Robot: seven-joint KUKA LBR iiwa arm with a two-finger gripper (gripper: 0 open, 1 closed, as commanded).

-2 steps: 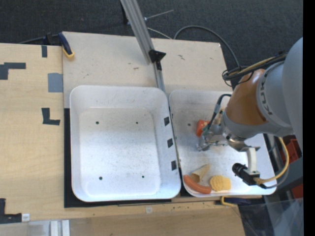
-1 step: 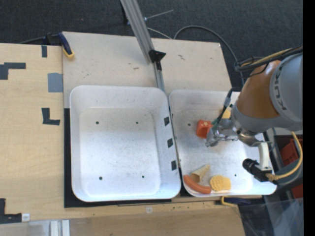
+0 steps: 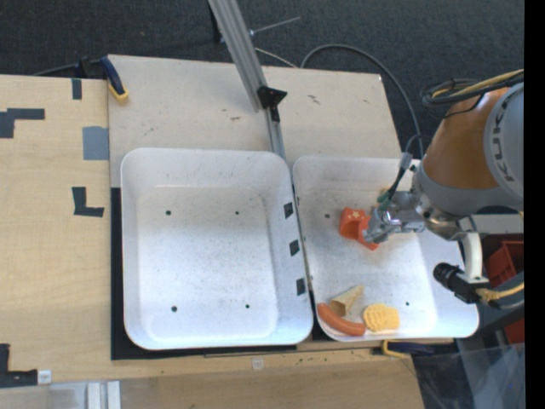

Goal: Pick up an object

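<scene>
Orange object (image 3: 352, 224) partly hidden behind hand (image 3: 375, 231).

Both bins look like thin white plastic, matt and peppered with dark specks; the left bin (image 3: 204, 245) shows a soft sheen along its rim, as does the right bin (image 3: 341, 186). The counter (image 3: 51, 228) is pale wood with a dull, faintly scuffed grain. A slanted pole (image 3: 240, 41) reads as ribbed, brushed metal. The arm (image 3: 468, 156) has a smooth shell with a glossy orange band. The floor (image 3: 383, 15) looks like rough dark carpet.
</scene>
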